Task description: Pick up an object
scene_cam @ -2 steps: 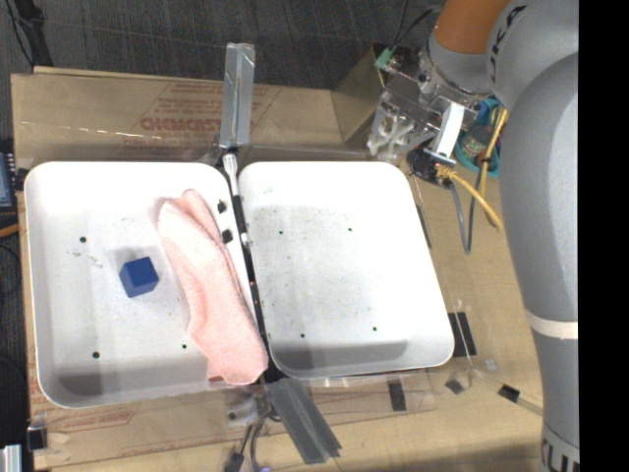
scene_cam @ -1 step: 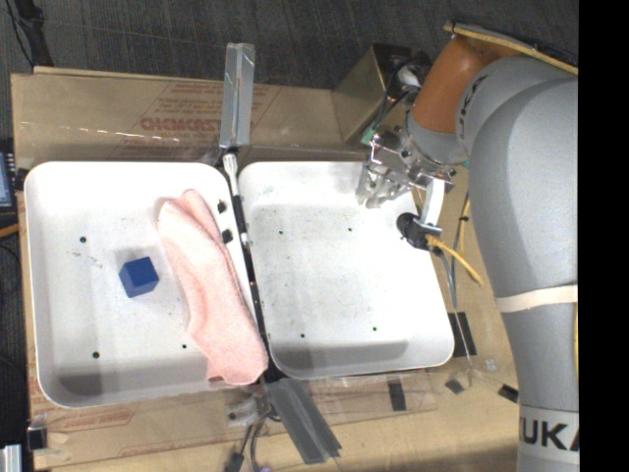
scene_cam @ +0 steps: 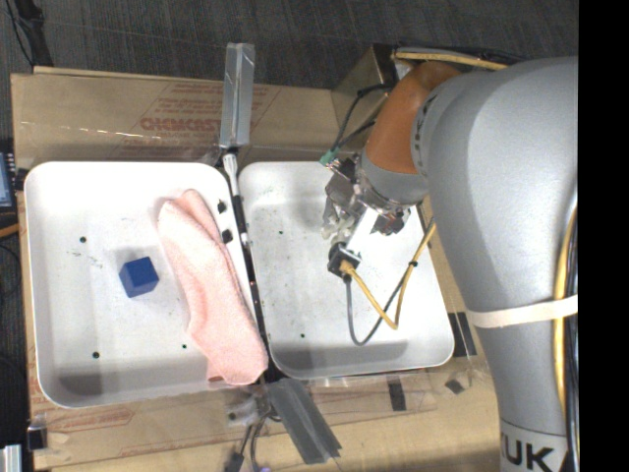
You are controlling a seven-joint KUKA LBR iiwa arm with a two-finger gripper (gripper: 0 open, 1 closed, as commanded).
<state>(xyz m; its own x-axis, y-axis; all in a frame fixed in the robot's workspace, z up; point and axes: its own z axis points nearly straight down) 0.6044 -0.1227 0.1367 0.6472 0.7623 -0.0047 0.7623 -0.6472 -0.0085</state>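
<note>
White plastic makes up the 2 shallow bins that sit side by side on the brown cardboard-covered tabletop (scene_cam: 118,116). The left bin (scene_cam: 59,264) holds 2 things. One is a small blue cube (scene_cam: 139,275), which rests flat on the bin floor near the middle. The other is a soft pink cloth (scene_cam: 211,283), long and crumpled. It runs from the upper middle of the left bin down to the lower right corner, and its right edge lies up against the dark divider (scene_cam: 246,264) between the bins. The cube sits just beside the cloth, on the cloth's left, and the 2 look apart.

The big grey robot arm (scene_cam: 501,195) reaches in from the right, with its orange band (scene_cam: 398,121) above the wrist. Its claw (scene_cam: 339,226) hangs over the upper middle of the right bin (scene_cam: 295,342), well apart from the cube and the cloth. The claw is small and dark against the white floor, so I cannot tell how it is set, and nothing can be seen in it. A yellow cable and a grey cable (scene_cam: 378,308) loop down from the wrist over the right bin's floor. The floor of the right bin has little dark specks on it.

A flat grey metal bar (scene_cam: 236,96) stands at the top between the 2 bins, and another grey bar (scene_cam: 305,421) sticks out at the bottom.
</note>
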